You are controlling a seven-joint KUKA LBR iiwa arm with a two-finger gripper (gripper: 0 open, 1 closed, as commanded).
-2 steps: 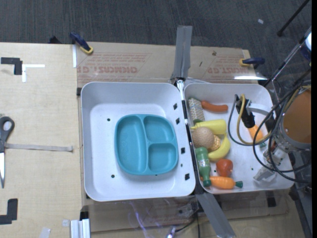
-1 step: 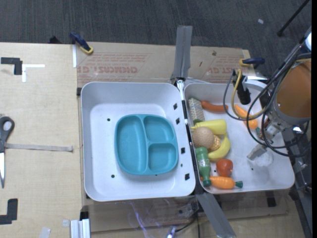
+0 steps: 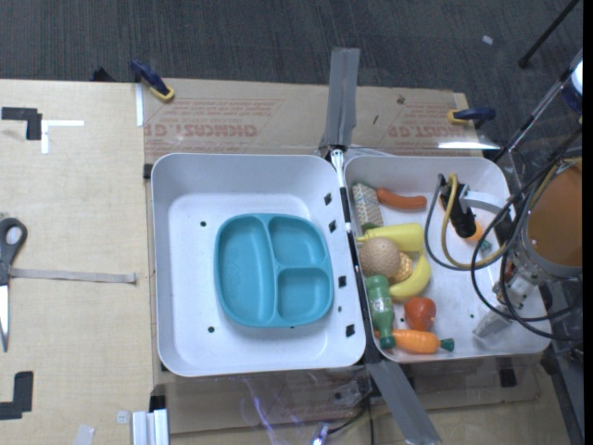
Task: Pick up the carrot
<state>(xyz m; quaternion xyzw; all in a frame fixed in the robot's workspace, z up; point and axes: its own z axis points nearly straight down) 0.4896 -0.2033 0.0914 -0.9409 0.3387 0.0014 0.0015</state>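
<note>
Lies along the front wall of the right bin (image 3: 482, 170): carrot (image 3: 415, 342), orange, on its side, green tip pointing right. Touches or nearly touches the base of a green bottle (image 3: 378, 300) at its left end. Sits just below a red tomato (image 3: 420, 311). Further back in the same bin, crowded against the left wall: a banana (image 3: 414, 279), a brown round piece (image 3: 381, 257), a second yellow piece (image 3: 400, 236), a corn cob (image 3: 366, 206), and a long red-orange piece (image 3: 401, 198) near the back. Hangs over the bin's right side: grey arm (image 3: 556, 216), black cables looping from it across the bin. Appears low by the front right corner: gripper (image 3: 494, 321), to the right of the carrot and apart from it, with bare white floor between. Cannot tell whether clenched or released; too small and cluttered with cable to read. Nothing seen grasped. Holds a teal plate (image 3: 275, 270) with three compartments, set in the middle: left bin (image 3: 176, 276). Rest on the bench at far left: scissors (image 3: 8, 248).
</note>
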